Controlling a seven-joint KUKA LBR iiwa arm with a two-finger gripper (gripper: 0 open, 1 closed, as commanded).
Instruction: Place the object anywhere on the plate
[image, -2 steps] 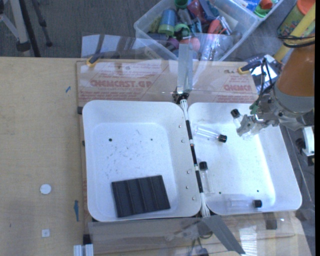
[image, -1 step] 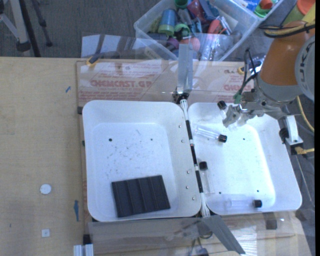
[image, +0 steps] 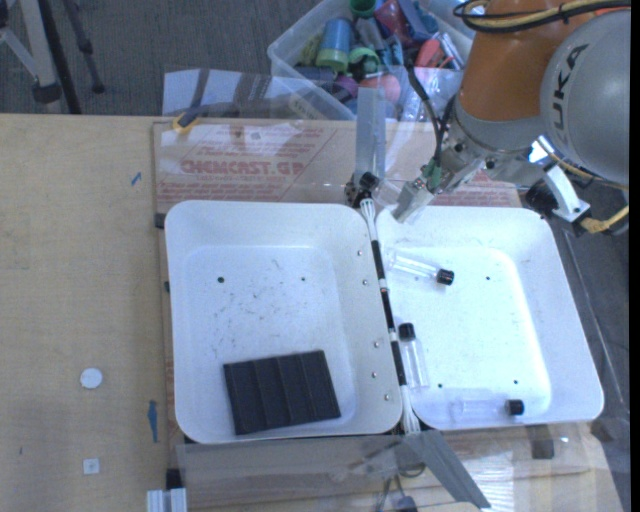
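Note:
A dark grey ridged plate (image: 281, 391) lies flat in the front part of the left bin (image: 200, 240). Three clear vials with black caps lie in the right bin (image: 560, 300): one (image: 421, 269) near the back left, one (image: 411, 354) along the left wall, one (image: 484, 408) by the front edge. My gripper (image: 411, 200) hangs over the back left rim of the right bin, above and behind the nearest vial, and I see nothing held in it.
A clear tub of colourful items (image: 370, 50) stands behind the bins. A transparent sheet with red lettering (image: 240, 165) lies behind the left bin. The tan bench top (image: 70, 300) stretches to the left, with a small white disc (image: 91, 378).

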